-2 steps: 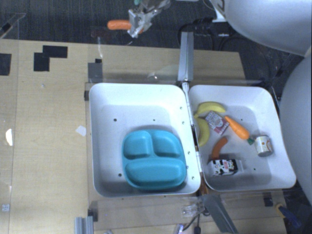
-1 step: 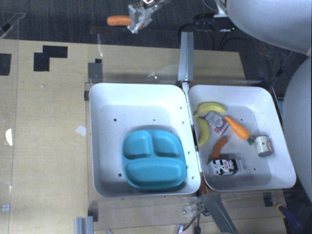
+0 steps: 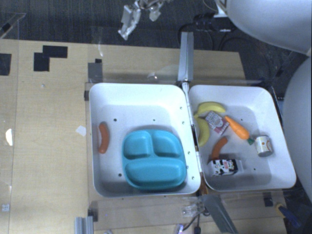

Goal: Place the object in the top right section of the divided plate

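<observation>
A blue divided plate [image 3: 154, 160] lies in the left bin [image 3: 114, 99], with two small sections at the back and one wide section in front. All its sections are bare. An orange-red sausage [image 3: 103, 137] lies left of the plate on the bin floor. My gripper [image 3: 141, 16] hangs high beyond the far edge of the left bin, open, with nothing between its fingers [image 3: 127, 23].
The right bin [image 3: 265, 106] holds two bananas [image 3: 210, 108], a small packet [image 3: 216, 122], a carrot [image 3: 238, 128], a second sausage [image 3: 219, 147], a small can [image 3: 263, 145] and a black-and-white carton [image 3: 224, 166]. A metal post [image 3: 185, 57] stands behind the bins' shared wall.
</observation>
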Controlling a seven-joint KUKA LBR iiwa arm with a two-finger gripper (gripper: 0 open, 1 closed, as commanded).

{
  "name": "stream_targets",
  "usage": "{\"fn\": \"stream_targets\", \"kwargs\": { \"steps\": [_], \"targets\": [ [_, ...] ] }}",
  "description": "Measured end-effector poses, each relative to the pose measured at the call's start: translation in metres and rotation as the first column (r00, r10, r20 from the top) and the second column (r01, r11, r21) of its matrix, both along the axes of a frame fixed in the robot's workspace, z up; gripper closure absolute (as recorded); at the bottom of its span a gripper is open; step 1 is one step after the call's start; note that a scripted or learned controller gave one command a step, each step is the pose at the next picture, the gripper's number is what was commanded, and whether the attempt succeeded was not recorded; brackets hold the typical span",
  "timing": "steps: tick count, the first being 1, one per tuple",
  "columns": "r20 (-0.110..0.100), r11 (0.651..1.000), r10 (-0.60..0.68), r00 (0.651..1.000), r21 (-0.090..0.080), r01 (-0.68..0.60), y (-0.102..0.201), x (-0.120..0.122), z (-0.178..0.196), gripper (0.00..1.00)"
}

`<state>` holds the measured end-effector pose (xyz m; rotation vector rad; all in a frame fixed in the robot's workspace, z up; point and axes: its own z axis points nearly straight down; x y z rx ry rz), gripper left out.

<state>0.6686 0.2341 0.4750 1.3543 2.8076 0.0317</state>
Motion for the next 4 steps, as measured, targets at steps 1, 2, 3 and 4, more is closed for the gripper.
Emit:
{"fn": "stream_targets", "kwargs": {
  "steps": [1, 2, 3, 4],
  "targets": [
    [0.008, 1.000, 0.004, 1.000, 0.002, -0.004, 0.001, 0.000, 0.013, 1.00],
    [0.016, 1.000, 0.009, 1.000, 0.003, -0.009, 0.003, 0.000, 0.026, 1.00],
    [0.025, 1.000, 0.014, 1.000, 0.004, -0.014, 0.005, 0.000, 0.039, 1.00],
    [0.033, 1.000, 0.018, 0.999, 0.005, -0.018, 0.006, 0.000, 0.051, 1.00]
  ]
}}
